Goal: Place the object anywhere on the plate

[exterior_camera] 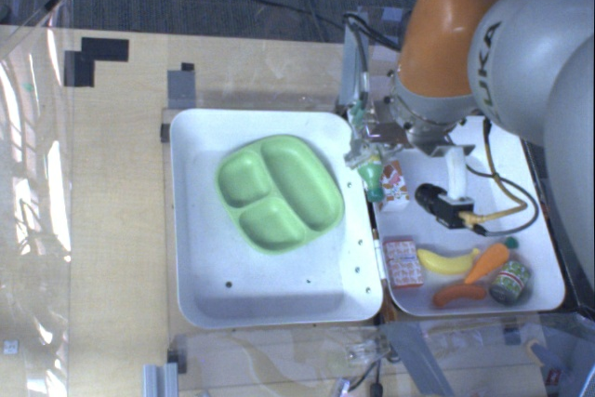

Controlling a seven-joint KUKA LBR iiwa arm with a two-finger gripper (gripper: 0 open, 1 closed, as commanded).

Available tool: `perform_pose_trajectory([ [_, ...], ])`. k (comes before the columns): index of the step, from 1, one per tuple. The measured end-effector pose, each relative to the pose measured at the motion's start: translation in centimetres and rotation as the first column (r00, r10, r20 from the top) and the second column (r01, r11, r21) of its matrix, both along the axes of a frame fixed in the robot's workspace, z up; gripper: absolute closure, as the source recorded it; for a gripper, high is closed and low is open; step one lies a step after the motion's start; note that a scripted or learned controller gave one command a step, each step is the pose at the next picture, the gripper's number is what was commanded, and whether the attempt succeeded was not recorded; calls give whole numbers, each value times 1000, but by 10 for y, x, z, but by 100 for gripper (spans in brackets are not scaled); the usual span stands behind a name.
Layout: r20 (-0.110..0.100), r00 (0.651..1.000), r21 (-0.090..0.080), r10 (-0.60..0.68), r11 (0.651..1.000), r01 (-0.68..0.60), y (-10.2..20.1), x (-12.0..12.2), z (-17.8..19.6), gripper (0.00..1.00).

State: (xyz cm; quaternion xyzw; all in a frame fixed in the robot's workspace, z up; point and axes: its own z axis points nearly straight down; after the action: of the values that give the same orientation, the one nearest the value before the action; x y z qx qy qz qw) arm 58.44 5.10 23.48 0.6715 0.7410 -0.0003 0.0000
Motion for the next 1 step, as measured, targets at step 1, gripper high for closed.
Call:
perform_pose_trajectory([
  [1,-1,993,0,115,993,-115,60,58,-54,100],
])
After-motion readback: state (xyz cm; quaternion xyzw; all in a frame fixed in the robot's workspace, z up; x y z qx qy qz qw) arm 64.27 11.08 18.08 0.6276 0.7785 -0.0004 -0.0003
